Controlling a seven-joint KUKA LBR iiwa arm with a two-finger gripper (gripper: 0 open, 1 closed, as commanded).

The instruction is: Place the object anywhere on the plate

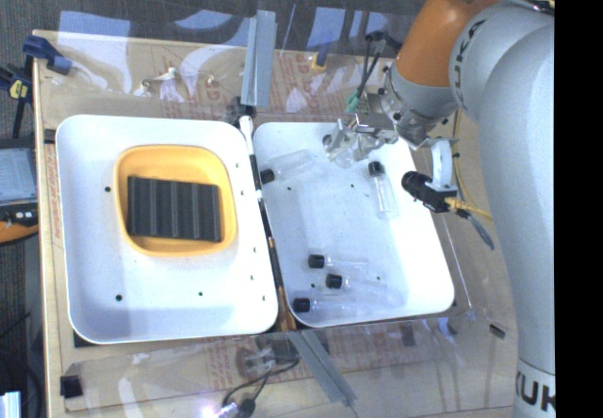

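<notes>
Grey arm seen at right, gripper lowered over right bin, finger state unclear, yellow plate set in left bin, wooden counter beneath.

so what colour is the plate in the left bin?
Yellow plate with a dark ribbed centre; camera view.
</notes>
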